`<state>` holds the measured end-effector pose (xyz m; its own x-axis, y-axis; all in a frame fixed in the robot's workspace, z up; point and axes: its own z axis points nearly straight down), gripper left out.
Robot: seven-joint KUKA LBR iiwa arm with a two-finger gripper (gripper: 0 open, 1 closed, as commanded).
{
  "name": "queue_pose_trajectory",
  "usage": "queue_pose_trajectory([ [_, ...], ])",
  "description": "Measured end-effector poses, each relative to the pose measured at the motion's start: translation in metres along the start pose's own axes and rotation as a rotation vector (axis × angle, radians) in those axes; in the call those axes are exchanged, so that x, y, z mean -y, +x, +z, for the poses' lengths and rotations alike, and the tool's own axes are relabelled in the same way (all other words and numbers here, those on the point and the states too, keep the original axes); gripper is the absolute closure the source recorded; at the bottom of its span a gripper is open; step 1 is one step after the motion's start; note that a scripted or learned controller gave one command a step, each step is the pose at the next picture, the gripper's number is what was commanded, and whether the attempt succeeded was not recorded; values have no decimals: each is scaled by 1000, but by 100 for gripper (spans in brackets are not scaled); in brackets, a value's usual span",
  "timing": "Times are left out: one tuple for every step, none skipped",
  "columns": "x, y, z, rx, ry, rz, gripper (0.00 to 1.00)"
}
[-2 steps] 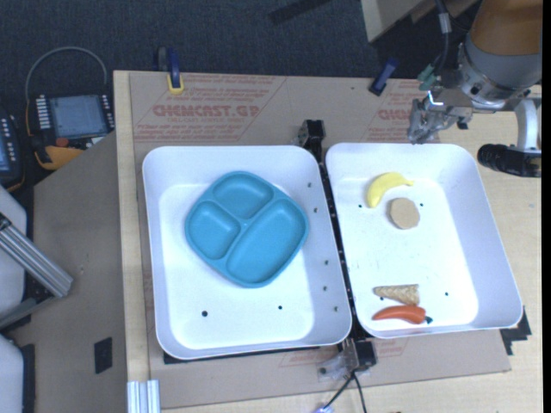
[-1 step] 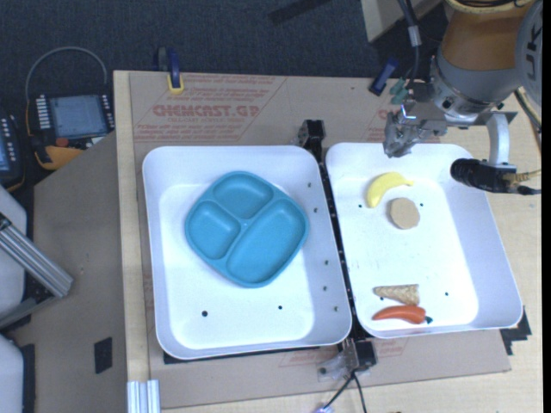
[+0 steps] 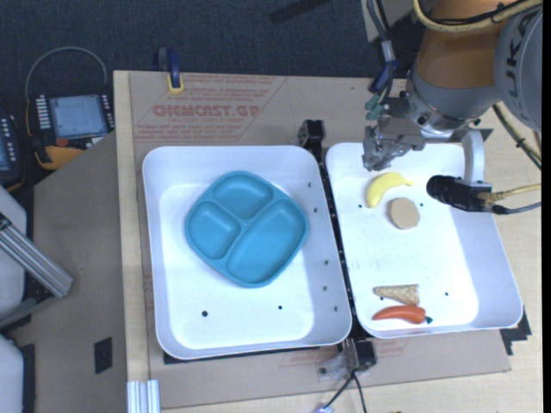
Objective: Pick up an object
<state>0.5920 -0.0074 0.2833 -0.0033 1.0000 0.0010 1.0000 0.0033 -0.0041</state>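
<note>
In the right bin (image 3: 482,269) lie a yellow banana (image 3: 386,186), a round tan cookie-like piece (image 3: 403,213), a tan wedge (image 3: 398,293) and a red-orange pepper (image 3: 400,314). My gripper (image 3: 377,157) hangs over the bin's far left corner, just above and behind the banana's upper end. Nothing shows between its fingers. The grey arm with its orange band reaches in from the upper right.
The left bin (image 3: 172,308) holds a blue divided plate (image 3: 247,228), tilted. A black clamp (image 3: 311,132) sits at the far edge between the bins. A black cylindrical part (image 3: 456,192) on a white bracket juts over the right bin near the cookie.
</note>
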Motion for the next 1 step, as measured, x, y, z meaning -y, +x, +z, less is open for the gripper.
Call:
queue_pose_trajectory([
  [30, 43, 4, 0, 0, -1, 100],
])
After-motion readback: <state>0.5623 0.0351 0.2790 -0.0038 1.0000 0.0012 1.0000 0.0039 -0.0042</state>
